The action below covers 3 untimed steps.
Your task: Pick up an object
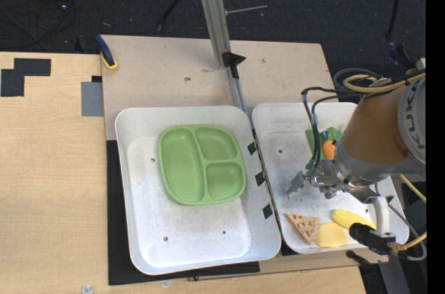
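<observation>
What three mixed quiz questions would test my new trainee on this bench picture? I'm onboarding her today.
1. True or false: the green three-compartment plastic plate lies in the left white bin.
2. Which bin is the tool over? A) left B) right C) neither
3. Fill in: the orange-and-white triangular pizza-slice toy lies beside a ____ coloured toy.

Key: 1 true; 2 B, the right white bin; 3 yellow, the yellow rounded toy piece.

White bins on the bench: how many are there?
2. The left bin holds a green divided plate; the right bin holds small food items, partly hidden under the arm.
</observation>
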Each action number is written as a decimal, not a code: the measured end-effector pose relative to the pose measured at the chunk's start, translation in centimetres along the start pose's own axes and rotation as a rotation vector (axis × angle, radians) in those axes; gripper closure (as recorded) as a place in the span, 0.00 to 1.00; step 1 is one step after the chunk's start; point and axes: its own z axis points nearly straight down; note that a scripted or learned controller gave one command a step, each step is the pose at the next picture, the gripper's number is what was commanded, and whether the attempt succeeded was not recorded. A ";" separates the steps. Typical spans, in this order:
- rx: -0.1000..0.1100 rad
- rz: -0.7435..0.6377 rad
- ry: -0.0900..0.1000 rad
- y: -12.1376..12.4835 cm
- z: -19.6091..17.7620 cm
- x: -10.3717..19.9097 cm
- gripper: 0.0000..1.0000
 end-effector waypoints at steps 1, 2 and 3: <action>-0.004 0.001 -0.001 0.0 5.3 0.1 0.00; -0.005 0.006 -0.001 0.0 4.1 -0.1 1.00; -0.012 -0.001 -0.003 0.2 -0.1 -0.1 1.00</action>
